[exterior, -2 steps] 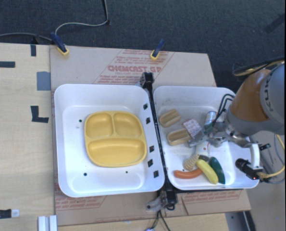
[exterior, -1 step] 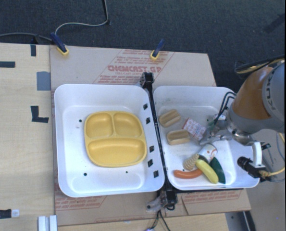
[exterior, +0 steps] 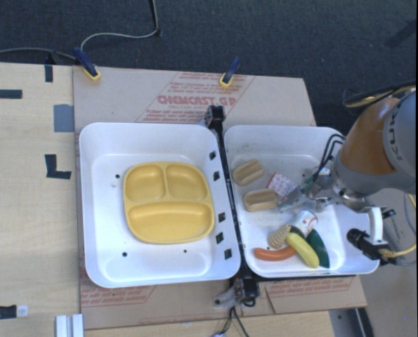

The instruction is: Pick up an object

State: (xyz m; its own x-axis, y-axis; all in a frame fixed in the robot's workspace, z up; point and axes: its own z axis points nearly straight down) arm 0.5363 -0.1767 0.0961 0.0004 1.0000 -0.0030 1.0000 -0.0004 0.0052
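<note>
So the arm's gripper [exterior: 298, 201] is down in the right bin [exterior: 279, 135], but it's too blurry to tell how its grip stands. Just to its left sits a tan bun-like piece [exterior: 260, 200], with another tan piece [exterior: 248, 171] up-left of it and a red-and-white packet [exterior: 281, 184] right beside the tip. Below it: small bottle [exterior: 306, 223], banana [exterior: 302, 250], green thing [exterior: 318, 250], hot dog [exterior: 274, 254]. Yellow divided plate [exterior: 169, 202] sits well off left in the other bin [exterior: 96, 209].

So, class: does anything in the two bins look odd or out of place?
Nothing looks spilled or broken. The yellow plate lies flat in the left bin; the toy food sits jumbled in the right bin, the banana overlapping a green piece.
</note>
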